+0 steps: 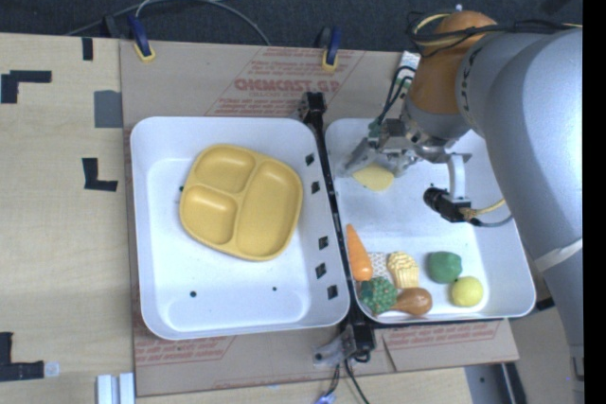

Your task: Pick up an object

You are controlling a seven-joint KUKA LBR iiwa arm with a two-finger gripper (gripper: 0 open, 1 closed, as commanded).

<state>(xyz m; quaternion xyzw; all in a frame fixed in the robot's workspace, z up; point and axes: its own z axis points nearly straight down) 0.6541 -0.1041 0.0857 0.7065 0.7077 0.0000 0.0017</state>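
The tabletop [57, 203] carries everything, and the landmark here is the black divider [327, 203] where the two white bins meet. There are two bins: the left bin [156, 298] on one side of it, the right bin [507, 260] on the other, set edge to edge, probably so that one serves as source and the other as destination.

One grey arm [530, 137] reaches in from the far side of the right bin and bends down toward the divider's upper end. One yellow divided plate [240, 201] lies flat in the left bin, just beside the divider, with three compartments, all bare; it looks like a ready place for a picked item.

The gripper [379, 161] hangs low in the right bin, near the divider's upper half, right over one pale yellow object [376, 179]. Its fingers spread apart above that piece and do not clamp it; the object seems to rest on the bin floor, so nothing is held yet. My guess is this is the target.

The other toys cluster at the divider's lower end:
- one orange carrot [357, 253], touching the divider side
- one green round piece [443, 265]
- one brown pear-shaped piece [414, 301]
- one corn cob [402, 269]
- one leafy green piece [379, 294]
- one yellow lemon [466, 291], farthest from the divider
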